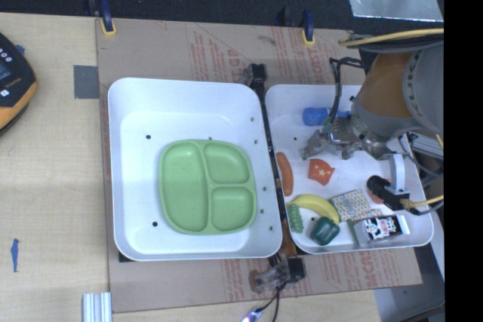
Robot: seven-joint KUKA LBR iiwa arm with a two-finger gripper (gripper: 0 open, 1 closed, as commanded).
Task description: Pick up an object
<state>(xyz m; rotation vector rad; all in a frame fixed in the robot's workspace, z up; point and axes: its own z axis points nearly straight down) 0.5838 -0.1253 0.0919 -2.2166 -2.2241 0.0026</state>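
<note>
One banana [315, 204] lengthwise left-right, near gripper [326, 145] above strawberry [321, 171]

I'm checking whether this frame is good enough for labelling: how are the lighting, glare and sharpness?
Camera view: lighting is even and soft; the left bin has mild glare along its white floor, with a faint shadow under the green divided plate. The end effector and small items such as the banana look slightly soft, so fine detail is hard to read. The dark floor at the top is underexposed.

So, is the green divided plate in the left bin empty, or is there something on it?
Empty. The green divided plate lies flat in the left bin, and all three of its compartments show bare green, with no object in them.
</note>
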